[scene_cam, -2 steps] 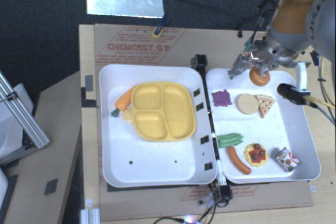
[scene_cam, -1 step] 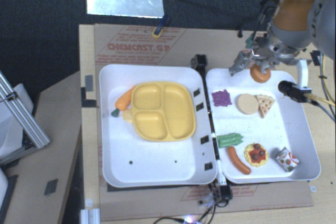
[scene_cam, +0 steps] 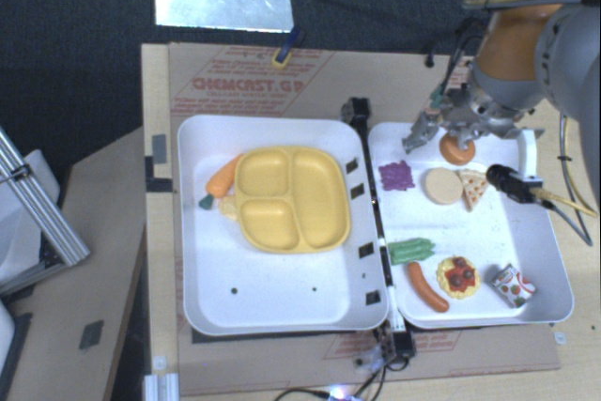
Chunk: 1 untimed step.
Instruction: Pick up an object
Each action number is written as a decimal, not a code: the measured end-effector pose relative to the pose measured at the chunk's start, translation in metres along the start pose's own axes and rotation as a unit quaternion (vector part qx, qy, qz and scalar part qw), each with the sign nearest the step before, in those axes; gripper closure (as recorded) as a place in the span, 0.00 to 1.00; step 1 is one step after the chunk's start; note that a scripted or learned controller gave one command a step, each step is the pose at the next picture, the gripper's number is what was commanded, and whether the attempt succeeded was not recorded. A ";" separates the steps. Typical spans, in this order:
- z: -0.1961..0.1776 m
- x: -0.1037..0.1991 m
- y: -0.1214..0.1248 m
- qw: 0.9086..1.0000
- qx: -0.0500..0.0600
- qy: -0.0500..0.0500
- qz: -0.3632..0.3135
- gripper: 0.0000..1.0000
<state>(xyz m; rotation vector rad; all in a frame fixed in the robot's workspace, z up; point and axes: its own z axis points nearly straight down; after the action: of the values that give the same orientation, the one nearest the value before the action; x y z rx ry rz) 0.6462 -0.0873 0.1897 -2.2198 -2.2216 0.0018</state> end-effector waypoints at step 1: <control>0.044 0.004 -0.005 1.000 0.000 0.000 0.000 0.00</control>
<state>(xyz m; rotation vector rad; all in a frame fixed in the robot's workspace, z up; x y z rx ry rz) 0.6408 -0.0835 0.1459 -2.2184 -2.2216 0.0022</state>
